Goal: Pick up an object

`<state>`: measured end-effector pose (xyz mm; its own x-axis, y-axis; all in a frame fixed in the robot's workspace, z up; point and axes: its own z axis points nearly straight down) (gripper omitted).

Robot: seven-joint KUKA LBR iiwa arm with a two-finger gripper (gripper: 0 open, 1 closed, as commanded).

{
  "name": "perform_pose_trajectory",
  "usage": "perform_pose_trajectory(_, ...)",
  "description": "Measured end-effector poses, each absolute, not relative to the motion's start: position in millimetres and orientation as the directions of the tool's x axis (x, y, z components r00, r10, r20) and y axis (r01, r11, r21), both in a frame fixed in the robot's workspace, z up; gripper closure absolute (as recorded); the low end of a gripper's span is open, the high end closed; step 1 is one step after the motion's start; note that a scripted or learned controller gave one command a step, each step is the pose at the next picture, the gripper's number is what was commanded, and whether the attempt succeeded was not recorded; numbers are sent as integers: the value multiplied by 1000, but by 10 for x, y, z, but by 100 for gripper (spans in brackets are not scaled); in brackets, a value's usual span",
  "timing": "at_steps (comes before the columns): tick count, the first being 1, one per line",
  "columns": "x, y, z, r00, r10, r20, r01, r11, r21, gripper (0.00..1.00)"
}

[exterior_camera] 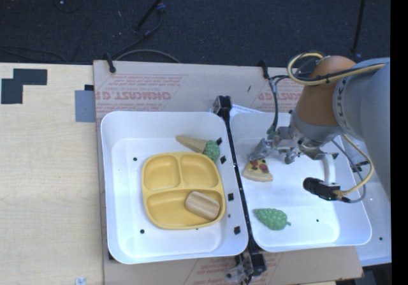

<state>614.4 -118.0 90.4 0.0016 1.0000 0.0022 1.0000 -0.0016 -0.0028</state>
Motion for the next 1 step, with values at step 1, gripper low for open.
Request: perform_pose_trajectory(1,6167,-1176,1052,3,1000,5,1000,-3,3,100)
